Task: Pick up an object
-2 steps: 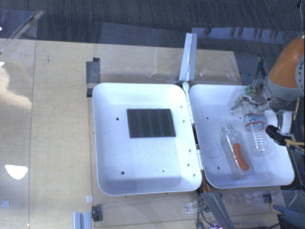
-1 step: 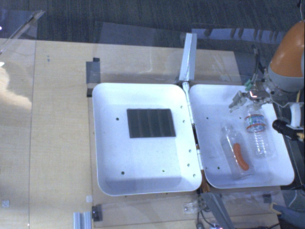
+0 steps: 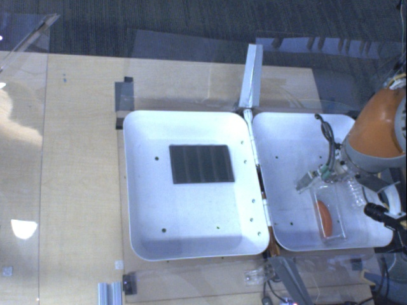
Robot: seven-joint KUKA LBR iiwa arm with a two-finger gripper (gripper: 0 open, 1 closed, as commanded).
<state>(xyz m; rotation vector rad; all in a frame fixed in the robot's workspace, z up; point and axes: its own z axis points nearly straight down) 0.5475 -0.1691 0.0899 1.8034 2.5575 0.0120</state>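
Approach step: gripper (image 3: 331,202) low in right bin (image 3: 286,145), over orange object (image 3: 325,219); jaw state impossible to tell. Next, probably: closing squarely on object, then lifting.

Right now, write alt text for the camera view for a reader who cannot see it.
A grey robot arm with an orange band reaches from the right into the right white bin, its gripper low over an orange-red object near the bin's front edge. The left white bin holds a dark ribbed rectangular pad; both bins sit on a wooden bench.
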